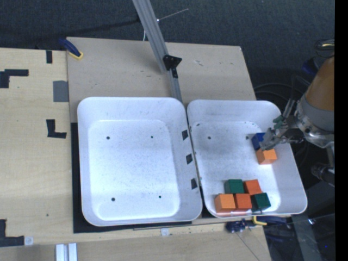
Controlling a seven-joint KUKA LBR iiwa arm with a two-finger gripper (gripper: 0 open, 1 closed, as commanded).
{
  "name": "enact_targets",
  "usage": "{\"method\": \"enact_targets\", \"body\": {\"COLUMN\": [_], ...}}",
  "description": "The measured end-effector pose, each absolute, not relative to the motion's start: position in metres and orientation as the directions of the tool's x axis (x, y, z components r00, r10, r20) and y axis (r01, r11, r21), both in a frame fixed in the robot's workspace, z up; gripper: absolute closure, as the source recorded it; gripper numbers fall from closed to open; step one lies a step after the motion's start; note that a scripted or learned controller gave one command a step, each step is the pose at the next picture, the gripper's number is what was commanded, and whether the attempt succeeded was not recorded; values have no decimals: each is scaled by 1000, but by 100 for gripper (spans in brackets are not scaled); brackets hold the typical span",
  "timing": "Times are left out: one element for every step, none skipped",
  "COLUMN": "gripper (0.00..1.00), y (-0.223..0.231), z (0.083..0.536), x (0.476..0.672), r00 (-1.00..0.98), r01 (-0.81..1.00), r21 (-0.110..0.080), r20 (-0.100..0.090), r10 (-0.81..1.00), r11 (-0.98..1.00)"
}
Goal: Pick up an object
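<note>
My gripper (273, 136) hangs over the right side of the right bin (228, 116), reaching in from the right under the grey arm with its orange band. A small blue block (258, 140) lies just left of the gripper tip. Directly below the tip sits an orange block (266, 156), touching it or very close to it. At the bin's front right corner there is a cluster of blocks: a green one (235, 186), an orange one (253, 187), two more orange ones (224, 202) and a dark green one (261, 200).
The left bin (130, 110) stands beside the right one, their rims meeting in the middle. A grey metal pole (155, 29) slants across the bench behind the bins. A blue and yellow clamp (72, 48) sits at the bench's far left corner.
</note>
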State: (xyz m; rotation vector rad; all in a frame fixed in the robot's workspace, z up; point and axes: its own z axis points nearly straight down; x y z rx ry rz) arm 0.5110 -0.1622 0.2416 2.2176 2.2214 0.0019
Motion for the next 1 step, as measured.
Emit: {"method": "enact_targets", "body": {"gripper": [100], "y": [-117], "z": [235], "x": [525], "r00": [-6], "r01": [1000], "r21": [-2], "r20": [1], "r10": [1000], "r11": [6]}}
